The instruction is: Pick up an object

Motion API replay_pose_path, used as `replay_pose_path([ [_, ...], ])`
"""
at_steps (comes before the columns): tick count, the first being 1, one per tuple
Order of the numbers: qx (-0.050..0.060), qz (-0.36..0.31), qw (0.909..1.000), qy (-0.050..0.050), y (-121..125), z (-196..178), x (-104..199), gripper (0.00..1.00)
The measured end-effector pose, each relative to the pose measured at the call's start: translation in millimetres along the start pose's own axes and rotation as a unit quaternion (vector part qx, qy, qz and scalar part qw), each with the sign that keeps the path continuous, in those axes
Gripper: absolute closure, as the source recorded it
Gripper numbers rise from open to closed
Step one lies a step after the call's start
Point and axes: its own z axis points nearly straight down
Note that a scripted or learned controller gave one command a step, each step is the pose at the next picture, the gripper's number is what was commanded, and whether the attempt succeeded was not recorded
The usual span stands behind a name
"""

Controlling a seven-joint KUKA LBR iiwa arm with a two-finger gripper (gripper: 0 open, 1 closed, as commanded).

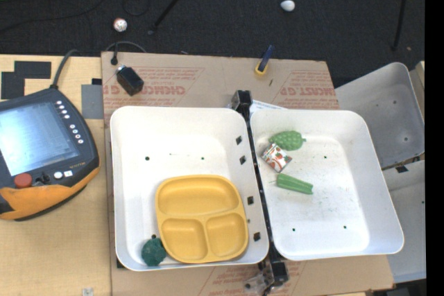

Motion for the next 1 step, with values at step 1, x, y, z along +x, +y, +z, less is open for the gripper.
replay_pose_path([
  [1,0.011,-0.004,0.9999,0.005,5.0,106.2,49.4,1.0],
])
